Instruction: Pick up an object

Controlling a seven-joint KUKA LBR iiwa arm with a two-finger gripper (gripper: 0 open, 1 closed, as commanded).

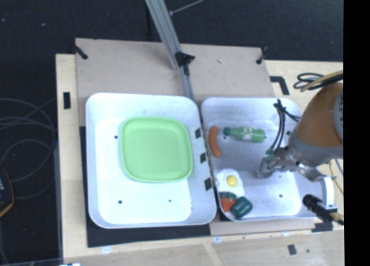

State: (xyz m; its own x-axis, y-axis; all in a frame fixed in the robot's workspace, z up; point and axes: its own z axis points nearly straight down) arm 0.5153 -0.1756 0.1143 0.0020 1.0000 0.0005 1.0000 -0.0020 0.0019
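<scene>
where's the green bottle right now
The green bottle lies on its side in the right bin, near its far wall, just right of the orange sausage and up-left of the gripper.

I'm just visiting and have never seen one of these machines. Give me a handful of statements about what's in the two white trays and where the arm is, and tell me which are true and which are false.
1. A green plate lies in the left bin. True.
2. The green bottle stands upright in the left bin. False: it lies on its side in the right bin.
3. The gripper is down inside the right bin. True.
4. The orange sausage-shaped piece lies on the green plate. False: it lies in the right bin, by its left wall.
5. The gripper is holding the bottle. False: the bottle lies apart from it, farther up the bin.
</scene>
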